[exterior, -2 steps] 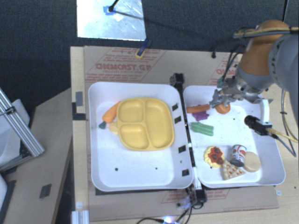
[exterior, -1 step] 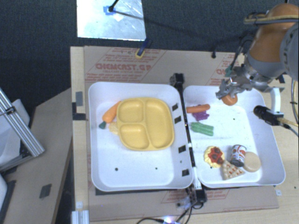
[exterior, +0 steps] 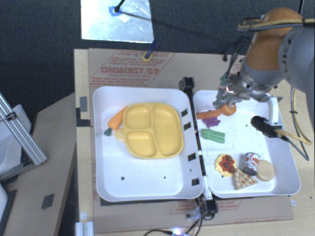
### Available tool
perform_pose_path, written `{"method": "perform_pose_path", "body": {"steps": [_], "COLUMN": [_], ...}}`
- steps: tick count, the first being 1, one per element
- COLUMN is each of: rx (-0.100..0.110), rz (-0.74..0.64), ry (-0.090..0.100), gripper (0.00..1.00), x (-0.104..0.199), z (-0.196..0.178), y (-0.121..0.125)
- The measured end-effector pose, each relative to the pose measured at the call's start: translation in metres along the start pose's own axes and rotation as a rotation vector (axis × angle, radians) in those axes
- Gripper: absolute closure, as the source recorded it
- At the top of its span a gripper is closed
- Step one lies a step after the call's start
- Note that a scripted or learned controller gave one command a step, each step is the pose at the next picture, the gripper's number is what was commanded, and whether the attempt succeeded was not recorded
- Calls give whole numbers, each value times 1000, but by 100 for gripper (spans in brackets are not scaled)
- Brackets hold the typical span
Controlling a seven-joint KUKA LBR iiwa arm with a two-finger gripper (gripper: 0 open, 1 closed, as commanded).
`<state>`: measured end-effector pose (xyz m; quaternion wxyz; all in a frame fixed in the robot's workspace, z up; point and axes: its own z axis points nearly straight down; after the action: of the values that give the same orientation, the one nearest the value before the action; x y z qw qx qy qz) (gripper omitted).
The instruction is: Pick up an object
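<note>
Orange toy food [exterior: 216,114] is lying under the gripper [exterior: 222,101]; probably light, rigid plastic, best grasped mid-length; gripper's state unclear.

The arm [exterior: 275,43] reaches in over the right bin [exterior: 288,181], its gripper [exterior: 222,101] low at the bin's far left corner, just above an orange toy [exterior: 214,113]; nearby lie a purple piece [exterior: 212,122] and a green one [exterior: 212,135]. The left bin [exterior: 142,188] bears a yellow divided plate [exterior: 150,130] — a toy carrot [exterior: 116,118] touches its left edge.
</note>
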<state>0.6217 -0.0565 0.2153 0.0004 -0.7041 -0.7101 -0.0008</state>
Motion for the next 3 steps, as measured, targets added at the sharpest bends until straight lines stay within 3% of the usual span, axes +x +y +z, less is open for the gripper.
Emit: {"method": "perform_pose_path", "body": {"steps": [1,3], "rx": [-2,0], "rz": [0,7], "ry": [0,-2], "gripper": [100,100], "x": [38,40], "z": [-18,-14], "y": [-11,-18]}}
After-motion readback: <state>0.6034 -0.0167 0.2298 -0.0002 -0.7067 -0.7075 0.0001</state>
